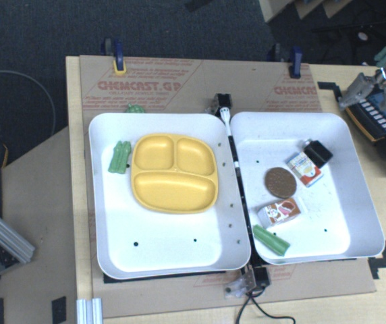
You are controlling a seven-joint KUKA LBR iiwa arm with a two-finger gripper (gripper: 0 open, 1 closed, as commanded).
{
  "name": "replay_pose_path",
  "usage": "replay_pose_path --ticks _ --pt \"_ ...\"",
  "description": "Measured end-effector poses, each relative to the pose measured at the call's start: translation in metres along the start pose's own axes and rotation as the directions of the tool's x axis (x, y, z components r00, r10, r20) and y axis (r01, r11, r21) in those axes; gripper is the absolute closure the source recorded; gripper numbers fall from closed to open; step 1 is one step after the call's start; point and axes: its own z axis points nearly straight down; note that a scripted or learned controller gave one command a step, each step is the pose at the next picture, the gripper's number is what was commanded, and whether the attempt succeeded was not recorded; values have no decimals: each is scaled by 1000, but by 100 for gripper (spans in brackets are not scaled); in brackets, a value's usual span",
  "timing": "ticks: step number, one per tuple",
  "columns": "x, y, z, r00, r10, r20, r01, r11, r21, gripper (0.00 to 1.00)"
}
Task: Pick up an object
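— End effector first: is it wide or narrow?

— That cannot be told from the camera view, and nothing is seen held.

— Which object should be taken?

— The brown disc (280, 181) is suggested. It lies flat near the middle of the right bin (355, 201), apart from its neighbours, so room is left for both fingers. A straight descent from above is advised, because the disc is probably thin and could be pushed away.

— And what is better avoided?

— The green piece (271, 240) close to the front wall of the right bin, and the black block (318, 152), which touches a red-and-white packet (305, 168).

— How many things are counted?

— Two bins. In the left bin (112, 248): one yellow plate (173, 173) and one green piece (119, 157). In the right bin: one disc, one black block, two packets, the second (279, 212) below the disc, and one green piece.
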Motion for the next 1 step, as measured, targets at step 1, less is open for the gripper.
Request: replay_pose_path --ticks 1 --pt "0 2 -7 1000 -2 2 2 1000 0 100"
